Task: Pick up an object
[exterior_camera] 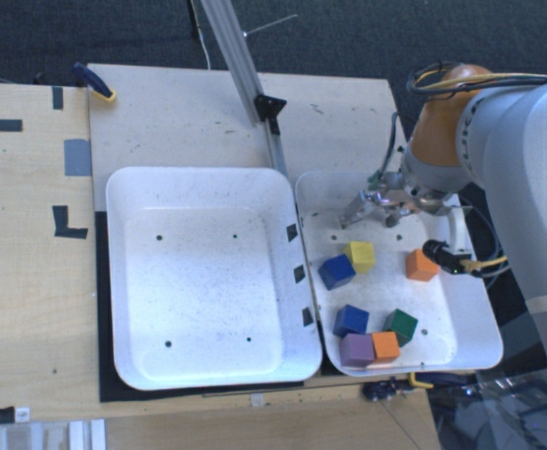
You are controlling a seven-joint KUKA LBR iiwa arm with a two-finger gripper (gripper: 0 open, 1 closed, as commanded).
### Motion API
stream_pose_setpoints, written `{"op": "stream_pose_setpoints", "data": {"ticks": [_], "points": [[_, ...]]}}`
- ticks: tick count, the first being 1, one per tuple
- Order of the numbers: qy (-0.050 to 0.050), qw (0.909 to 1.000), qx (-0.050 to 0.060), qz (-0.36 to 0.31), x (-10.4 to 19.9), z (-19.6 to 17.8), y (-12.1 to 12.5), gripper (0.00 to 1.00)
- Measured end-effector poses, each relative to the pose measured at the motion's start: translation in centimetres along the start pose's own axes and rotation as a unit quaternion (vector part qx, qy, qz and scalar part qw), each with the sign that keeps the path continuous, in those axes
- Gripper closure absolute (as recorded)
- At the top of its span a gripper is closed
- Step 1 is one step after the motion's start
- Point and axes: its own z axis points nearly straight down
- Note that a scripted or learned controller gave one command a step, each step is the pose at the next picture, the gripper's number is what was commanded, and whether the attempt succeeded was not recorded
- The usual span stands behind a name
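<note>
left bin [123,195], metal pole [228,40], blue-yellow clamp [95,82]

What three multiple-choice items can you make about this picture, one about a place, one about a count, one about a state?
1. Where are the blocks?
A. right bin
B. left bin
C. on the bench

2. How many blue blocks are there?
A. one
B. two
C. four

3. What lies between the gripper's fingers?
A. the yellow block
B. an orange block
C. nothing

Key: 1 A, every block, such as the yellow block, lies in the right bin. 2 B, one blue block and another. 3 C, the gripper hangs above bare bin floor, apart from all blocks.
</note>
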Motion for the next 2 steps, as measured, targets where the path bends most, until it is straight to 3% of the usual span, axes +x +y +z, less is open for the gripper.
{"op": "stream_pose_setpoints", "data": {"ticks": [1,2], "points": [[0.0,1.0,-0.001,-0.001,0.1,-1.1,0.0,1.0],[0.0,1.0,-0.004,0.0,0.8,-6.9,-0.4,1.0]]}}
